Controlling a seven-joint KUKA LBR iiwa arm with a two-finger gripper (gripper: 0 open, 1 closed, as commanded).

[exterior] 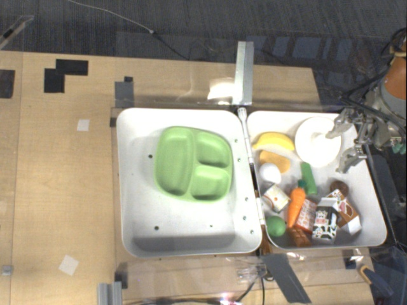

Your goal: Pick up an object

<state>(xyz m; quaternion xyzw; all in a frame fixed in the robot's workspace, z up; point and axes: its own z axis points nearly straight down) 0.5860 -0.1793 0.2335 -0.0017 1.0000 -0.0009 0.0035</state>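
Observation:
The right bin (375,224) holds a pile of toy food. In it are a white plate (316,146), a yellow banana (275,140), a white egg (270,173), an orange carrot (296,207), a green bottle (308,180), a green ball (275,226) and a black-and-white carton (325,225). My gripper (344,143) hangs over the bin's upper right part, at the right rim of the white plate. Its two fingers stand apart, one finger (335,128) over the plate and the other nearer the bin's right wall. It is open, with nothing between them.
The left bin (146,227) holds a green divided plate (194,162). A metal post (244,75) stands behind the seam between the bins. Cables run along the right side behind the arm (394,88).

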